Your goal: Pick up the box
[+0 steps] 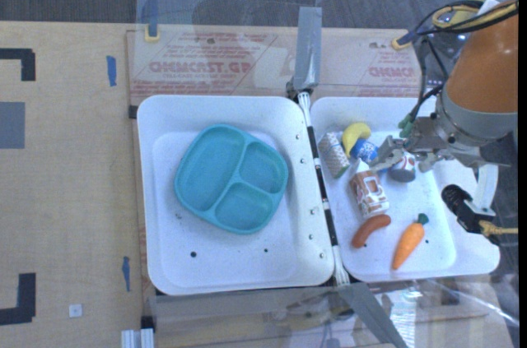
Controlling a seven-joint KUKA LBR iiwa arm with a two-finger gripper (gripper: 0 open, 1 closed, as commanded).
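Gripper (401, 160) hangs low over the far part of the right bin (469, 256), and whether it is wide or narrow I cannot tell from this slanted view, as the grey arm (486, 83) with its orange band crowds the wrist. It appears to sit just right of a yellow and blue toy (360, 141), with nothing visibly held. The box (370, 192), a small carton with brown and white print, lies on its side near the middle of that bin, just nearer the camera than the gripper and apart from it. To its left rests a ribbed grey piece (333, 154); on its near side lie a sausage (370, 229) and a carrot (409, 244). A teal divided plate (232, 178) sits in the left bin (165, 256), well apart from all this. As I judge it, the pick is not yet made: the box sits untouched on the bin floor, so the approach, the grasp and the lift all remain.
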